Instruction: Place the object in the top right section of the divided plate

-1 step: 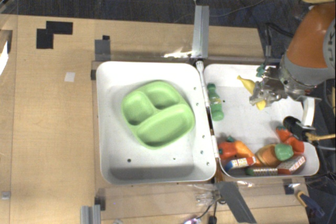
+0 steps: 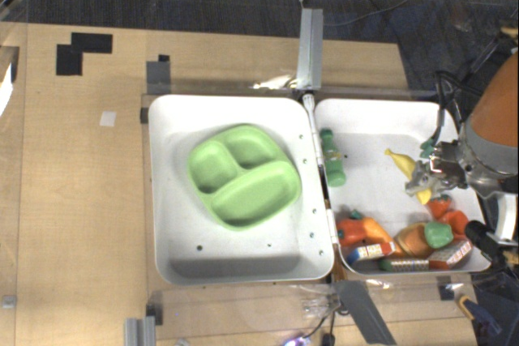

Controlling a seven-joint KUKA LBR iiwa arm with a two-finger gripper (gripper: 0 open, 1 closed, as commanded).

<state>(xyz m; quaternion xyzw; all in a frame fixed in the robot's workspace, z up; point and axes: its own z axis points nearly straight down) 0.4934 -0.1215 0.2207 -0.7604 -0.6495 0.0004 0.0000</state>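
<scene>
A green divided plate [image 2: 243,174] lies tilted in the left white bin [image 2: 174,239], with two small sections on its far side and one large section near the front. My gripper [image 2: 428,174] hangs over the right side of the right bin [image 2: 373,121], low among the toys. A yellow banana [image 2: 399,162] lies just left of it, and a small yellow piece [image 2: 422,192] shows right under it. Whether anything is held is hidden by the gripper body.
A green bottle [image 2: 331,158] lies along the right bin's left wall. Several toys crowd its front: an orange carrot [image 2: 363,231], a brown bun [image 2: 412,241], a green piece [image 2: 438,233], red pieces [image 2: 448,213] and a red-white can [image 2: 456,254].
</scene>
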